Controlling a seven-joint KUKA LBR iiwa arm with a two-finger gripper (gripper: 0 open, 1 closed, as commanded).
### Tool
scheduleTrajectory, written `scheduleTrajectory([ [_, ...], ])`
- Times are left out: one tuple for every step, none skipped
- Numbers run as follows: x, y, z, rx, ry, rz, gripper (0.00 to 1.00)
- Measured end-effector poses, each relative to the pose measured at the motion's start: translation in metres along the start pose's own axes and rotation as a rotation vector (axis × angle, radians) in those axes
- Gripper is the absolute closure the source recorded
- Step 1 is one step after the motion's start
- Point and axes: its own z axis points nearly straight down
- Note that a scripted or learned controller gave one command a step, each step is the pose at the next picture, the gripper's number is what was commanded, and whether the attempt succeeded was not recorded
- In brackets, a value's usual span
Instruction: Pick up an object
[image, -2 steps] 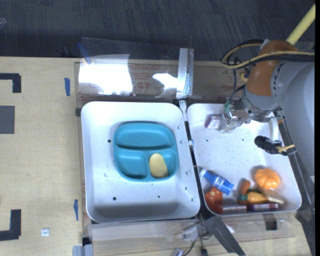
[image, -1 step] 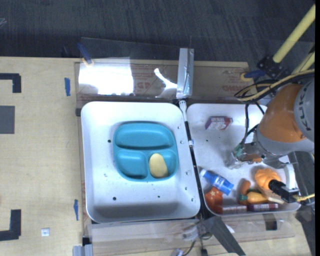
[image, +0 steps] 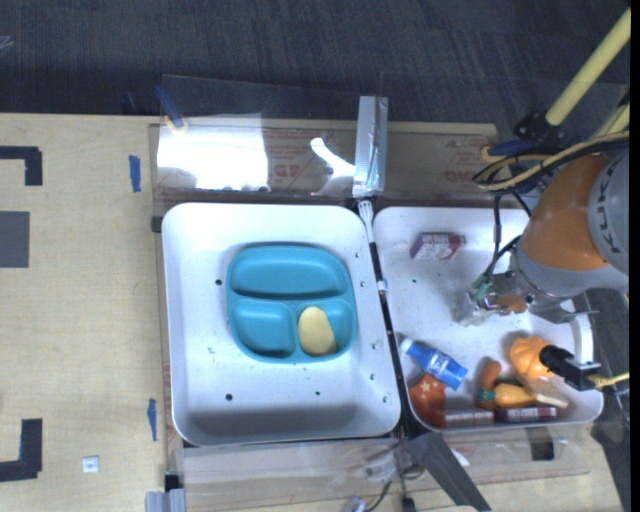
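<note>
Lying at the lower right of the frame, a heap of small objects (image: 500, 385) crowds the right bin's (image: 440, 285) near edge. Just above them hangs the gripper (image: 487, 297); its state cannot be judged. At frame centre, a yellow egg-shaped object (image: 316, 329) sits in a blue divided tray (image: 270, 290) inside the left bin (image: 195, 330).

The arm (image: 590, 225) is being seen as a thick rounded body, its upper casing being shown in pale grey and a broad orange band (image: 562, 222) being wrapped around it above the wrist. Below the band, a narrower grey wrist section is being shown, ending in a small metallic gripper (image: 492, 296) with greenish and dark details. Thin black cables (image: 510, 170) are being looped beside the casing.
</note>
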Motion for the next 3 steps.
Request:
scheduleTrajectory([
  [-0.001, 0.022, 0.000, -0.001, -0.002, -0.066, 0.00],
  [0.014, 0.061, 0.001, -0.002, -0.003, -0.228, 0.00],
  [0.003, 0.111, 0.002, 0.023, 0.007, -0.190, 0.00],
])
